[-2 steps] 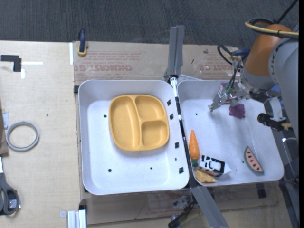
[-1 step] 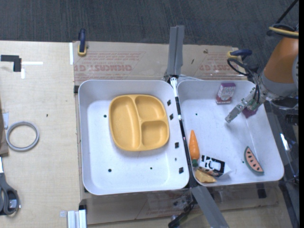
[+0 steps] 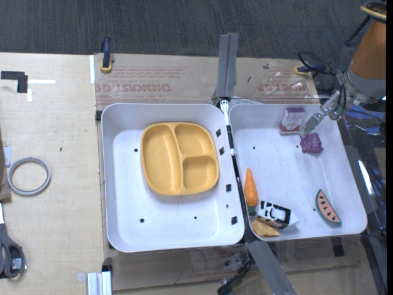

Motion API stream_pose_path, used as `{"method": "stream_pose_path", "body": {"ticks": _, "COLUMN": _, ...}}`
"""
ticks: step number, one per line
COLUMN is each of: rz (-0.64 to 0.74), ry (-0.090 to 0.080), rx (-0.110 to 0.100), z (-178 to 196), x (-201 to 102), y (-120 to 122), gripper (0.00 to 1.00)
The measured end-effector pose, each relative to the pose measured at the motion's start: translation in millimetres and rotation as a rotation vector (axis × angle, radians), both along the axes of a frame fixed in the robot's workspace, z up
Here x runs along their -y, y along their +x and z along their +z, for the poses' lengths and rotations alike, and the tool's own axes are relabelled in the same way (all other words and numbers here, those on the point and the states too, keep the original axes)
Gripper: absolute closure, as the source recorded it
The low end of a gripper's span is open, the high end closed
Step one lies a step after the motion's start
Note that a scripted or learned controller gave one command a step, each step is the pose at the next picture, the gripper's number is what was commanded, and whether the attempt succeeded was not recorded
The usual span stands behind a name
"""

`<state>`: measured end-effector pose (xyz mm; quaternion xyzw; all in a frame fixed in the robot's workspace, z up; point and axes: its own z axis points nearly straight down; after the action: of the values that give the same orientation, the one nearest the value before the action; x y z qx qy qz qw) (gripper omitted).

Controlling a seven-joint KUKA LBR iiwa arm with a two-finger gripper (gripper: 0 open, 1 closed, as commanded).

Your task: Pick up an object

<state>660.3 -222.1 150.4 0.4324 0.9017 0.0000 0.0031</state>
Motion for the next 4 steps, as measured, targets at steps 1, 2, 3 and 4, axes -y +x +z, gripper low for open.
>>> {"method": "stream_pose_path", "body": {"ticks": 1, "rz": -0.429, "ry": 0.008, "rx": -0.007, "z": -59.1, "x": -5.1, "y": -12.9, "gripper": 0.0}}
{"method": "stream_pose_path", "body": {"ticks": 2, "rz": -0.275, "ry": 0.003, "rx": -0.003, "z": -57.7, "x": -1.9, "y": -31.4, "gripper": 0.0}}
{"method": "stream_pose_path", "body": {"ticks": 3, "rz": -0.272, "ry": 0.001, "rx": 0.0, "z": -47.5, "x": -1.8, "y": -30.3, "gripper": 1.0}}
{"method": "stream_pose_path", "body": {"ticks": 4, "rz": -0.272, "ry": 0.001, "rx": 0.0, "z": -47.7, "x": -1.9, "y": -30.3, "gripper": 0.0}}
